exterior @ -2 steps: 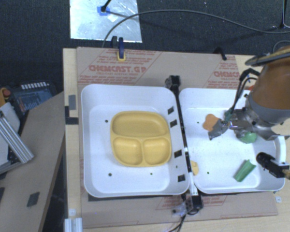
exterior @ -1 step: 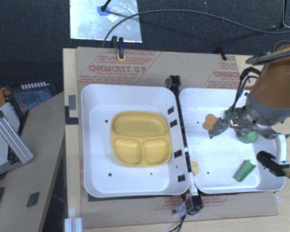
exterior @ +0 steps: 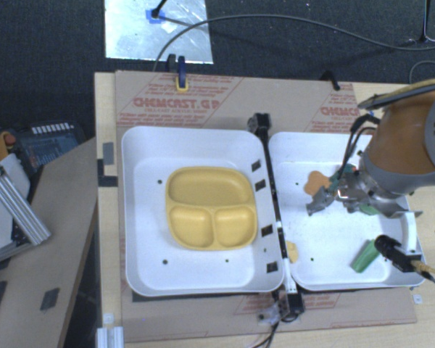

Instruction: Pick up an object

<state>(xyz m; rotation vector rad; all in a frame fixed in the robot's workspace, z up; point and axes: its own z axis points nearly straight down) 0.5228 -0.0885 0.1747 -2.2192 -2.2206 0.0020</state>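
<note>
The gripper (exterior: 320, 203) is seen low in the right bin (exterior: 326, 270), pointing toward the divider between the 2 bins. Whether it is spread or closed cannot be told. A small orange object (exterior: 316, 182) is seen just beside its tip, on the far side. A green block (exterior: 363, 257) is laid near that bin's near right corner, well apart from the gripper. A yellow plate (exterior: 209, 207) with 3 compartments is set in the left bin (exterior: 141, 216).

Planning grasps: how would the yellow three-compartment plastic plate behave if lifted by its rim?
Probably stiff: the yellow three-compartment plastic plate keeps crisp moulded ridges. Wide and shallow, it may tilt from a rim pinch. Lying flat, it shouldn't roll.
</note>
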